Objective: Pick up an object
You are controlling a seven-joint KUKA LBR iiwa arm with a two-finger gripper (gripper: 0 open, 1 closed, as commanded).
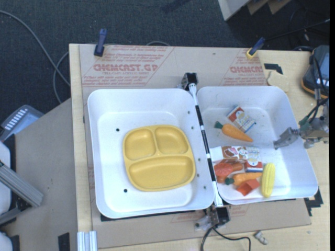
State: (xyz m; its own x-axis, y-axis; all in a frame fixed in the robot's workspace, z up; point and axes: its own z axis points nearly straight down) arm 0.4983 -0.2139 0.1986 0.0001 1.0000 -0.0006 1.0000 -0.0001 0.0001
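The grey 2-finger gripper [282,139] is seen over the right white bin [277,99]; its grasp cannot be told. An orange plastic carrot [236,132] is seen lying nearby.

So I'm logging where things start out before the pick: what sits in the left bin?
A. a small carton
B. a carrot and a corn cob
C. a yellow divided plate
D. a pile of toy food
C: the yellow divided plate lies alone in the left bin, while the carrot, corn cob and small carton all lie in the right bin.
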